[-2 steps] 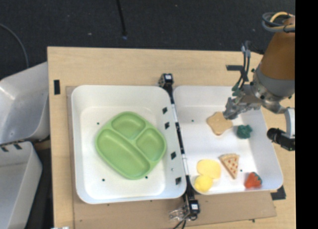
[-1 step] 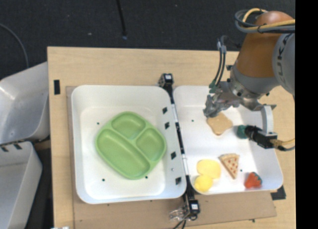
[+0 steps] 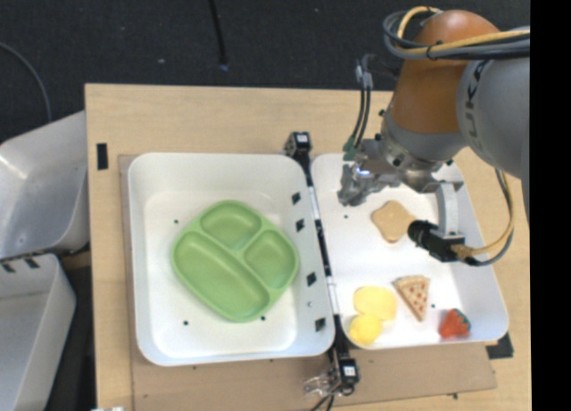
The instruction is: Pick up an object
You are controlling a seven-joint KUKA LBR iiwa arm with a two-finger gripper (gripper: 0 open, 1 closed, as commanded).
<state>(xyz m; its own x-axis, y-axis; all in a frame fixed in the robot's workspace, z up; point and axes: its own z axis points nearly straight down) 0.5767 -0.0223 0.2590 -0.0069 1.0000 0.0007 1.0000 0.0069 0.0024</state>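
Grey and metallic, the two-finger gripper [image 3: 355, 184] hangs from the arm's orange-banded wrist [image 3: 437, 79] in the upper left part of the right-hand shallow white bin [image 3: 477, 298], and we cannot tell how its fingers are set. Going from the bottom of the frame upward, we see in that bin two yellow rounded toy food pieces [image 3: 370, 315] touching each other, a red toy strawberry [image 3: 454, 324] at the lower right corner, and a triangular toy pizza slice [image 3: 414, 296] between them. Higher up lies a tan toy bread slice [image 3: 391, 220], just beside the gripper on its lower right. In the left-hand shallow white bin [image 3: 152, 329] we see a light green divided plastic plate [image 3: 234, 259], lying flat near its centre.
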